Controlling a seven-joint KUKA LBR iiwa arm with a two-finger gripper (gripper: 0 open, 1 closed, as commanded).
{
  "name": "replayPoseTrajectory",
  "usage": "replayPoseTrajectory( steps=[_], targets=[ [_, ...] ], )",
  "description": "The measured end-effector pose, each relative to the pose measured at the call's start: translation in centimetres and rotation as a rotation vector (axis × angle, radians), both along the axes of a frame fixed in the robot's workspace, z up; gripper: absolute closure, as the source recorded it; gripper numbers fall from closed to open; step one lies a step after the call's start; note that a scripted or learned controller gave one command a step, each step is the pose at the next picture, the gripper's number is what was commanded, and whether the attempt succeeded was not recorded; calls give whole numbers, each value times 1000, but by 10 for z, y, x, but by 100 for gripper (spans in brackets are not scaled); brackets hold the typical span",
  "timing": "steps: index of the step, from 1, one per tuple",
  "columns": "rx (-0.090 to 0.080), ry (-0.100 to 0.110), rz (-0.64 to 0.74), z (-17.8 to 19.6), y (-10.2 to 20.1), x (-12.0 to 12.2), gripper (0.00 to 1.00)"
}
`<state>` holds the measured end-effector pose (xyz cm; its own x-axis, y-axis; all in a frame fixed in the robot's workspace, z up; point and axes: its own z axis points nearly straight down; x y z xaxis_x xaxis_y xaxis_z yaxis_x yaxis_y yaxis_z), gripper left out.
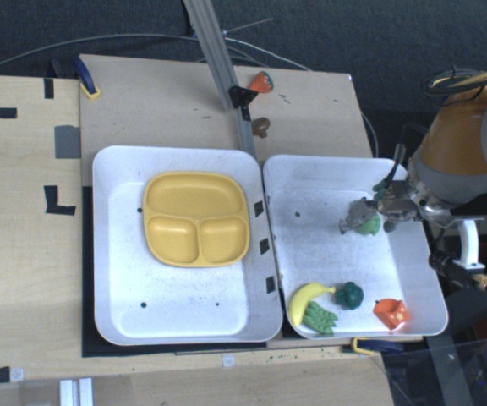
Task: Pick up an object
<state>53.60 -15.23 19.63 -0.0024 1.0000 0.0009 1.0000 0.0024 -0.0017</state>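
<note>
the gripper (363, 219) sits low over the far right part of the right bin (311, 184), reaching in from the right. a small pale green object (370, 225) lies directly at its tip, partly covered by the grey finger hardware. whether that object is between the fingers or merely beside them cannot be told, and the width of the opening cannot be told either.

step in hand, as judged: closing on the pale green object. to do it well, centre the tip over the object's bulk before closing, keep clear of the bin's right wall, and lift straight up so a weak hold shows early.

orientation: the visible part of the pale green object is a rounded lump with no clear long axis; its heading cannot be told.

other candidates lie along the near edge of the right bin: a yellow banana (304, 296), curved, long axis running from near left to far right; a green ridged piece (320, 318) touching it; a dark green round piece (349, 294) just beside the banana's far end; a red-orange piece (391, 312) near the near right corner. the left bin (112, 227) holds a yellow divided plate (197, 194).
</note>
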Motion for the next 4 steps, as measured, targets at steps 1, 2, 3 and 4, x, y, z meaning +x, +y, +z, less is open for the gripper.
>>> replayPoseTrajectory(
  steps=[1,2,3,4],
  targets=[
    [0,0,0,0,0,0,0],
    [-1,5,-1,-48,0,7,0],
    [0,6,-1,-103,1,5,0],
    [0,2,0,-90,2,7,100]
  ],
)
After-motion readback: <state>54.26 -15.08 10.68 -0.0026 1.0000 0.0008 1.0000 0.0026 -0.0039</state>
